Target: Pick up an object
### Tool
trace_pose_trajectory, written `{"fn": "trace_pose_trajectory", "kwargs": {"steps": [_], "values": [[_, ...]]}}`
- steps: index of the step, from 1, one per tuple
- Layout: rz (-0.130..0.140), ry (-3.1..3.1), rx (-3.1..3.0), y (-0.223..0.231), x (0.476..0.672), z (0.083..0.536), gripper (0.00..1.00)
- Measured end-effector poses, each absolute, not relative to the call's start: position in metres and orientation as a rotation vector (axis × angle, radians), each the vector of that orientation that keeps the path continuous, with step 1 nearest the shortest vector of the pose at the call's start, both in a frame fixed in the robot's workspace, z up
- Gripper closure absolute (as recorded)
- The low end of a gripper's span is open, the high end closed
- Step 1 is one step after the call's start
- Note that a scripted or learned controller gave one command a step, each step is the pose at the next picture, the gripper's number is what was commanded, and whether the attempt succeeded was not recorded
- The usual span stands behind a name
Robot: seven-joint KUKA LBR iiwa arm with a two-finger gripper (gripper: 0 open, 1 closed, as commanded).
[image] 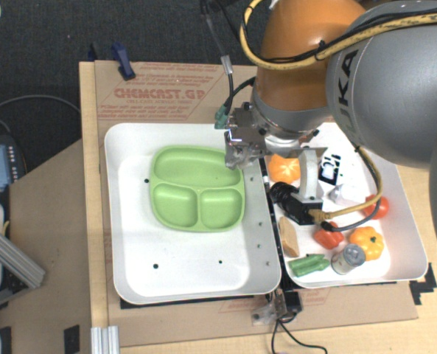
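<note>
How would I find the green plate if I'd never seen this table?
Look at the two white bins; take the left bin. The green plate lies in its upper middle. It is pale green with three sections, unlike the small toys crowded in the right bin.

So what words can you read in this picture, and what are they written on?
"CHEMCAST GP": red print on the brown board behind the bins.
Smaller red lines under it: too blurred to read.
"KU": big letters on the grey arm, partly cut off.
Black marks on a white item in the right bin: unreadable.
</note>
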State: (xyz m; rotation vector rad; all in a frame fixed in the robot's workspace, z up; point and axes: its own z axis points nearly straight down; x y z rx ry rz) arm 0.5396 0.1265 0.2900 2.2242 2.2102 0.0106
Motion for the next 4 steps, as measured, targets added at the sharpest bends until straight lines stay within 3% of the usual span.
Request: {"fn": "trace_pose_trajectory", "kwargs": {"steps": [1, 2, 3, 4], "values": [[-0.007, 2.230, 2.220, 0.185, 0.495, 0.256, 1.00], [-0.004, 2.219, 2.227, 0.148, 0.478, 0.272, 1.00], [0.012, 2.222, 2.216, 0.169, 0.480, 0.334, 1.00], [-0.006, 2.217, 2.229, 0.114, 0.479, 0.319, 1.00]]}}
